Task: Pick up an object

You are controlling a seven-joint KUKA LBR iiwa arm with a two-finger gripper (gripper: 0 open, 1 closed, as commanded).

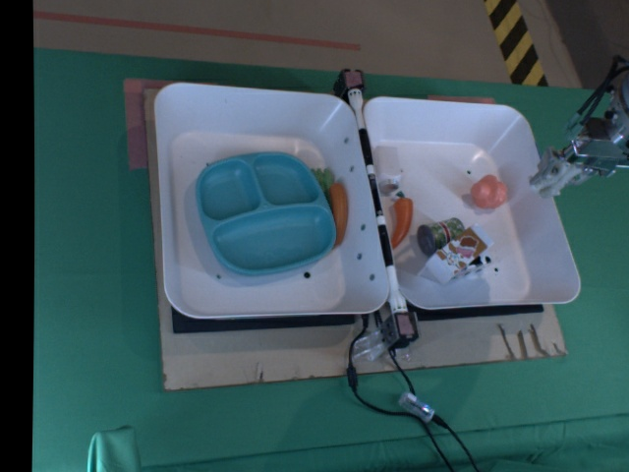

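Tool: the grey two-finger tool [550,177] hangs over the right rim of the right-hand shallow white bin [550,254]; nothing lies between its tips, and how wide it stands I cannot tell.
Nearest candidate: a small round salmon-pink toy fruit [488,193], near the right bin's right wall, apart from the other things, so likely the easiest to reach.
Its look: lumpy, matte, rounded, no handle.
Other right-bin items: an orange plastic carrot [402,220] lying against the divider side; a dark little can [439,235] touching a printed white carton [462,256] near the front.
Left bin: a teal three-compartment plastic plate [263,212] with a second orange carrot with green leaves [337,209] tucked at its right edge.
Judgement: approach position, pick not yet begun.
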